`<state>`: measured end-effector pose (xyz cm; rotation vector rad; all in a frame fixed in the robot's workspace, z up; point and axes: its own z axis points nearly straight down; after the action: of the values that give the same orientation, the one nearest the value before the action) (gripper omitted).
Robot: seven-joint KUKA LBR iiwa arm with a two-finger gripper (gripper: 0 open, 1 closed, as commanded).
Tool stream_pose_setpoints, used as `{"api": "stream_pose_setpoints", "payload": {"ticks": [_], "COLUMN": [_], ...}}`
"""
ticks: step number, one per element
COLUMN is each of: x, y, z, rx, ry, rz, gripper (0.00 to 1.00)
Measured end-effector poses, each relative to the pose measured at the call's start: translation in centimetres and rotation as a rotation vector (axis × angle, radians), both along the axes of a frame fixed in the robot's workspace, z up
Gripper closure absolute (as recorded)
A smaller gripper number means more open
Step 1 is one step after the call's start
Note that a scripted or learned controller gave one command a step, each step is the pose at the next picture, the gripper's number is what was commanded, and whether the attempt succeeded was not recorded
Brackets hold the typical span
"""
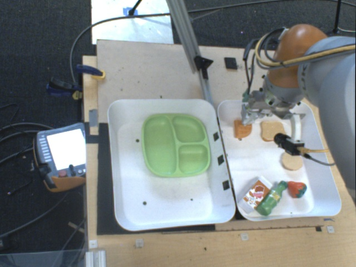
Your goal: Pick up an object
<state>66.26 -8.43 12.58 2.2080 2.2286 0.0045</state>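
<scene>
Camera view: wooden bench (156,71) bearing two white bins (128,199), dark carpet (39,32) around.

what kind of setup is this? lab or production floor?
Most likely a robotics lab test bench: a plywood benchtop clamped at its edge, two white bins holding toy food and a green divided plate, a teach pendant and loose cables on carpet.

The upper part of the right bin (328,202) is covered by the arm (328,71), which is itself cut off by the right edge. The gripper (248,115) is seen from above, so its fingertips are masked by its own body, and whether the orange piece (242,129) just below is touched cannot be told. The print on the small carton (256,194) is too small to be read.
</scene>
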Motion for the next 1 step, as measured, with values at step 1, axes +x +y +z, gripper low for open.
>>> {"api": "stream_pose_setpoints", "payload": {"ticks": [1], "x": [-0.70], "y": [-0.36], "z": [5.03], "rx": [0.000], "ry": [-0.002], "rz": [-0.008], "gripper": [1.00]}}
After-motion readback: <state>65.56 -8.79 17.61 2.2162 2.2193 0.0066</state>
